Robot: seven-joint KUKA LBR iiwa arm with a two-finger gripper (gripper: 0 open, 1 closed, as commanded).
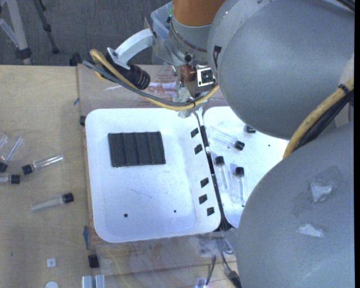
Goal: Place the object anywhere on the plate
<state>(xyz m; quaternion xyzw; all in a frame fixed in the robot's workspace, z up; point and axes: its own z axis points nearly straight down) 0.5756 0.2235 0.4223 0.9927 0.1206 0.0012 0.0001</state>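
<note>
Over the far edge of the two bins, close to where they meet, the grey arm (281, 67) bends down from the right, its orange band (194, 11) at the top of the view. The gripper (188, 93) hangs below the wrist, above the far rim of the left bin (93, 169). Whether it is released or clenched is impossible to make out from this angle, and nothing can be seen held in it. A loop of yellow and black cable (124, 76) sweeps out to the left of the wrist.

A dark ridged plate (136, 149) lies flat in the far half of the left bin, with nothing on it. The right bin (264, 140) is largely covered by the arm's bulk. In its visible left part lie clear vials with black caps: one vial (224, 136) nearer the far side and two more (230, 183) side by side toward the near side (how many others sit under the arm is hidden). All are well apart from the plate.

A row of small black tabs (203, 181) runs along the left bin's right wall. Left of the bins, on the wooden counter (39, 112), several more capped vials (48, 162) lie scattered.
</note>
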